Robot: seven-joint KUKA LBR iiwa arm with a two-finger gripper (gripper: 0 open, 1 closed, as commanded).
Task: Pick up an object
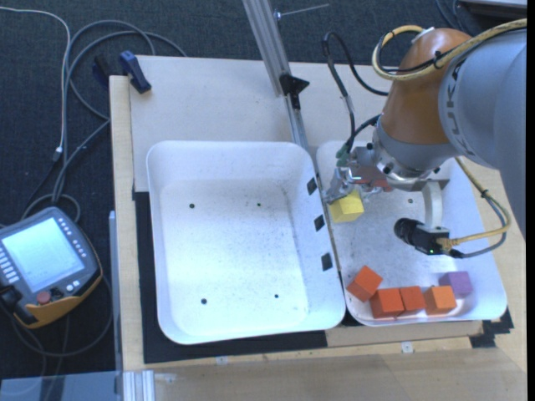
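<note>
One yellow block [347, 208] sits clamped in the hand [343, 192].

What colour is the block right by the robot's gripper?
Yellow. The block sits just below the gripper in the camera view.

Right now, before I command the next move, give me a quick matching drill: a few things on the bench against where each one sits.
Things:
1. yellow block
2. purple block
3. blue clamp
4. teach pendant

Places:
A. floor, left of the bench
B. bench's far left corner
C. at the gripper, right bin
D. right bin's near right corner

Pairs: 1-C, 2-D, 3-B, 4-A
</note>
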